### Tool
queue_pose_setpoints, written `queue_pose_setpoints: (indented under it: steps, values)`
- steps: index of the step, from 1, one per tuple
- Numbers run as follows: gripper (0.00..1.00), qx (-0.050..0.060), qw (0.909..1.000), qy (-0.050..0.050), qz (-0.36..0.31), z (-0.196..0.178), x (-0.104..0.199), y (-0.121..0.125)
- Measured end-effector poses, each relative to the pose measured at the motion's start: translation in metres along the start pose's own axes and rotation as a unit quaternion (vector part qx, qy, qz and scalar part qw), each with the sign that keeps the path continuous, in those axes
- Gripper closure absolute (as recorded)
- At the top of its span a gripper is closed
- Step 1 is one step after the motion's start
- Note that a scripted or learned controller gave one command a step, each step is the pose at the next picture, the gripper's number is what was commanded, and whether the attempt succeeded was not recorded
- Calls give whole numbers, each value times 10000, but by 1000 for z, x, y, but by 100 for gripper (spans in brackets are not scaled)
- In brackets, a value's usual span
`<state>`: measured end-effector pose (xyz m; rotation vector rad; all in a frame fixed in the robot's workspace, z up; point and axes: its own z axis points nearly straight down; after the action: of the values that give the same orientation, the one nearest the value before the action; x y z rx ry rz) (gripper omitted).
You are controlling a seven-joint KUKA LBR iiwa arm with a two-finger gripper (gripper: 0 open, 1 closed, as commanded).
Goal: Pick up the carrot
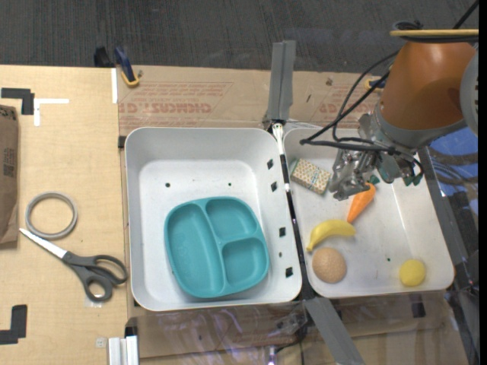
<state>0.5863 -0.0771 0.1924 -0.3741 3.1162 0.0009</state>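
Note:
The orange carrot (361, 204) lies at a slant in the right bin (426, 226), thick end up and to the right, tip pointing down-left towards the banana. My gripper (347, 182) hangs low over the bin just up and left of the carrot, its metal tip close to the carrot's upper end. I cannot make out whether it touches the carrot. The arm's orange band (426, 82) looms above at the right.
The right bin also holds a patterned sponge block (311, 176), a banana (329, 233), a brown egg-shaped ball (329, 265) and a lemon (412, 273). A teal divided plate (218, 245) lies in the left bin. Scissors (80, 265) and a tape roll (51, 214) lie on the bench.

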Motion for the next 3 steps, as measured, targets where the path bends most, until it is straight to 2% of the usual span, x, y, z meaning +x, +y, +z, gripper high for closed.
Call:
queue_pose_setpoints:
  steps: [1, 2, 3]
  values:
    - [100, 6, 9789, 8, 2045, 0, 33, 11]
    - [100, 4, 9833, 5, 1820, -96, 61, 77]
    - [100, 4, 9888, 9, 1495, -73, 33, 100]
